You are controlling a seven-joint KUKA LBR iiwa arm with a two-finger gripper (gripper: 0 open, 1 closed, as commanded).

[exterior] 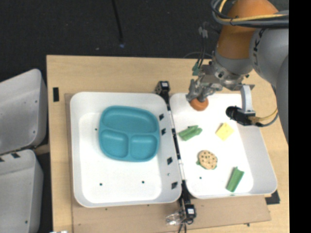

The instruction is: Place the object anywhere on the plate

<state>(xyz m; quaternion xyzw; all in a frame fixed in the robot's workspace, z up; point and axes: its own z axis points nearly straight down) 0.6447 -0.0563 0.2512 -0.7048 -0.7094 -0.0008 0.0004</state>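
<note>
The two-finger gripper [200,94] on the grey arm with the orange band hangs over the far left corner of the right shallow white bin [257,178]. A small round orange object [198,104] sits right at its fingertips; whether the tips clasp it or merely touch it from above, I cannot tell, nor how wide they stand.

Nearer in the same bin lie a green bean-like piece [189,132] toward the left wall, a small yellow wedge like cheese [224,131] to its right, a round speckled cookie [207,159] near the middle, and a second green stick [234,179] toward the near right corner.

The left white bin [87,188] holds a teal plastic divided plate [129,133] with three compartments, well apart from the orange object.
</note>
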